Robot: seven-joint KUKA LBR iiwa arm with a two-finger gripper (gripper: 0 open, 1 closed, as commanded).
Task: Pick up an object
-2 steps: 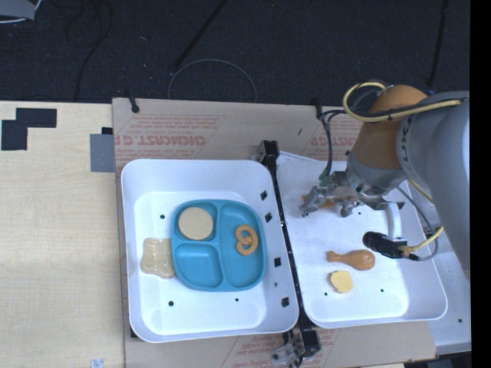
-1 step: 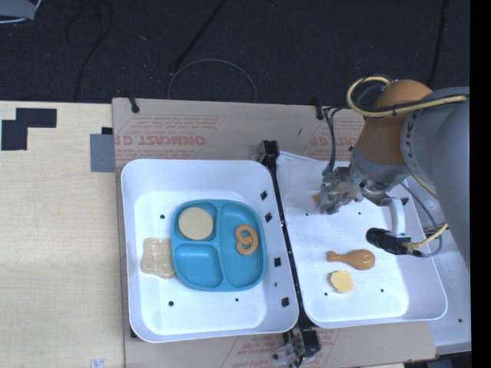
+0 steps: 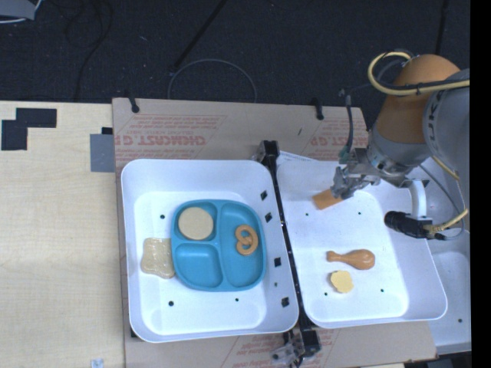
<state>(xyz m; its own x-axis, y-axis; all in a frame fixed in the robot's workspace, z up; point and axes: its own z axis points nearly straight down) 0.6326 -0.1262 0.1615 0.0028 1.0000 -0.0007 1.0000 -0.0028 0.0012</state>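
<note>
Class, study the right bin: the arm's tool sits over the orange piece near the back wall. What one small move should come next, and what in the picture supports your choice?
Probably a short straight lift. The tool sits right at the orange piece in the right bin, touching its upper end, though whether it is truly gripped cannot be seen. Raising slightly would show if the piece comes along; the drumstick and the yellow piece lie well clear.

Both white bins (image 3: 146,205) look like smooth, slightly glossy plastic, as does the blue divided tray (image 3: 219,271). The counter (image 3: 54,228) is pale matt wood, with brown printed cardboard (image 3: 192,133) under the bins. The toy drumstick (image 3: 354,259) has a smooth plastic sheen; the arm's orange band (image 3: 414,98) looks glossy.
</note>
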